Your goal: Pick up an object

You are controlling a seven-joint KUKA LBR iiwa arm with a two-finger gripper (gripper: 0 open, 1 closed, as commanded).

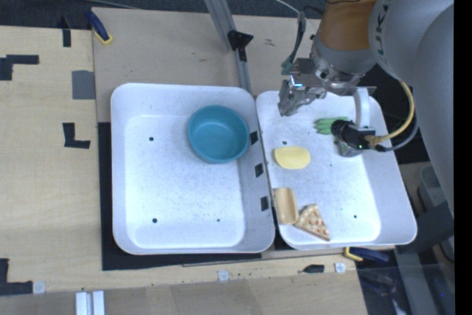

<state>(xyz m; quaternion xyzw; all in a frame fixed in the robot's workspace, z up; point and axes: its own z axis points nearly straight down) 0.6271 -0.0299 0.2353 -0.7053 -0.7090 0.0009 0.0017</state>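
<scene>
Yellow and smooth, a flat oval toy lies in the right bin, just below the jaws and slightly to their right, and it looks the likeliest thing to pick. The jaws hang near the bin's upper left corner with nothing between them; whether they are spread or pressed together I cannot tell from this angle. To do this well, I would say they should centre over the oval and come down across its narrow width, since so low and rounded a shape may slip. Further below lie a tan bread-like piece and a pizza-slice toy, touching. A green leafy bit sits to the right. Left, a glossy blue bowl rests in the left bin.
</scene>
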